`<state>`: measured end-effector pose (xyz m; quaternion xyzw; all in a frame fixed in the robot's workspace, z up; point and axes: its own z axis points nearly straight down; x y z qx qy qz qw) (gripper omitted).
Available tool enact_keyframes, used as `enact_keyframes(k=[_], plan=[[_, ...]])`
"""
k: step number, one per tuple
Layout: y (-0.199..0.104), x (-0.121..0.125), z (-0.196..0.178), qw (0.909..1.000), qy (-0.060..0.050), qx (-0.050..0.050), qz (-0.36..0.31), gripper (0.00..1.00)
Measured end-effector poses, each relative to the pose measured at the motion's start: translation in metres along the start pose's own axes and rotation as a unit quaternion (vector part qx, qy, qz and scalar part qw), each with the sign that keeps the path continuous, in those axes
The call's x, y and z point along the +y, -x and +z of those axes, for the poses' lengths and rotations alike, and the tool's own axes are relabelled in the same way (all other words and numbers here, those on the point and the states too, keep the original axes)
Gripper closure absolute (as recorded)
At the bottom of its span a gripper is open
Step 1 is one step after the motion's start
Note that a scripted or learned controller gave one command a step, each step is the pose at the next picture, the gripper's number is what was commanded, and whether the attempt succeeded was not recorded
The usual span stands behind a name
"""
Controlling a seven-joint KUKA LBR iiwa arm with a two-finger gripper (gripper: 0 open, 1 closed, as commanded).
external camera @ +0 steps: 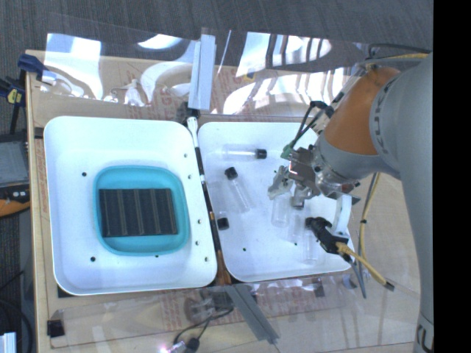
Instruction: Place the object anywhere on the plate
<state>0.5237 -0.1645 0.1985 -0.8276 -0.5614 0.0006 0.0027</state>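
2 white bins sit side by side: the left bin (66,197) and the right bin (250,259). 1 teal plate (140,180) lies in the left bin. About 3 clear vials (237,193) and 3 small black caps (230,173) lie in the right bin.

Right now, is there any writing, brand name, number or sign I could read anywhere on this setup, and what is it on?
None can be read.
The teal plate with its dark ribbed centre: no lettering.
The two white bins: plain.
The clear vials and their black caps: no label legible.
The arm's orange band and the gripper: no marking legible.
The bench: faint reddish marks, too blurred to read.
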Motion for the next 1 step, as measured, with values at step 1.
enact_keyframes(k=[1], plan=[[0.0,0.0,0.0,1.0,0.0,0.0,0.0,0.0]])
